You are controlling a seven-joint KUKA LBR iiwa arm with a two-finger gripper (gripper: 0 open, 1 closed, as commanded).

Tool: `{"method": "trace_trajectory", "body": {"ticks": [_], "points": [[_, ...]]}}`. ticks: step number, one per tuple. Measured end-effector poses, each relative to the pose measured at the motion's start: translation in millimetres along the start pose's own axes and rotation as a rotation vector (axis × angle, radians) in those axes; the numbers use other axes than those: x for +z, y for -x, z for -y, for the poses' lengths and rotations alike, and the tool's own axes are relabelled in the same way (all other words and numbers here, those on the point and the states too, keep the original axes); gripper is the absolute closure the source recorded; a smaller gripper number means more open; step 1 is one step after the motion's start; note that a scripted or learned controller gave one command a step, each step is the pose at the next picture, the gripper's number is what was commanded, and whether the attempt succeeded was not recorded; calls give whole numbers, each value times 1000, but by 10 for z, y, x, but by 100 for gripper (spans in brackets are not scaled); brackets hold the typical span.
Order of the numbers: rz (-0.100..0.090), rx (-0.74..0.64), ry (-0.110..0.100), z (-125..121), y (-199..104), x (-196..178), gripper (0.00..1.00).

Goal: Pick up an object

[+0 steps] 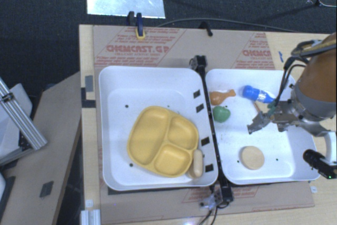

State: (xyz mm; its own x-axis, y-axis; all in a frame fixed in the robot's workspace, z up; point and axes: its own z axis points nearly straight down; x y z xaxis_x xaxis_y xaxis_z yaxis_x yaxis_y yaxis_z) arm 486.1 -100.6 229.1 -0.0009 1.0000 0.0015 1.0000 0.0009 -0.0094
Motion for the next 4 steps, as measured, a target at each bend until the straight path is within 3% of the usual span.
{"method": "trace_trajectory", "body": {"ticks": [1,4], "points": [[2,-3,12,-24,-1,-52,0],[1,0,10,-127,88,1462,0]]}}
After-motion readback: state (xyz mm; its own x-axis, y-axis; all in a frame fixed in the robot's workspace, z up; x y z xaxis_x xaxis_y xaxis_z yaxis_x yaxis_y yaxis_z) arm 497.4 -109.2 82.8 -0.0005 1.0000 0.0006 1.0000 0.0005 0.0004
